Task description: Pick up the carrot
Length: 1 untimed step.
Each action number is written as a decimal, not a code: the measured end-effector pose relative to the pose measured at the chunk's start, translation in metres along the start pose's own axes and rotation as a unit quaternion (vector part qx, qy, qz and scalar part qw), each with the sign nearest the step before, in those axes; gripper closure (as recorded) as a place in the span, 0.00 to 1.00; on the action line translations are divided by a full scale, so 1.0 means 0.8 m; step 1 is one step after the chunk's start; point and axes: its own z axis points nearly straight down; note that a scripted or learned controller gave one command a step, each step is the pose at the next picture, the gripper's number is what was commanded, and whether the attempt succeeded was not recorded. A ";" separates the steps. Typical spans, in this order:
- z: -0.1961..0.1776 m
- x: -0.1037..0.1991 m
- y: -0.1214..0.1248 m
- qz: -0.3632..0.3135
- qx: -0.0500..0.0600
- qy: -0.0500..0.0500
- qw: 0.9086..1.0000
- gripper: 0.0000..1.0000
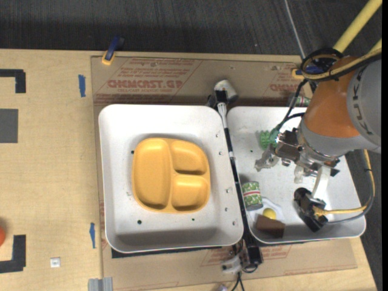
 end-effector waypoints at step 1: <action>0.001 0.041 -0.065 0.023 0.000 -0.001 1.000 0.00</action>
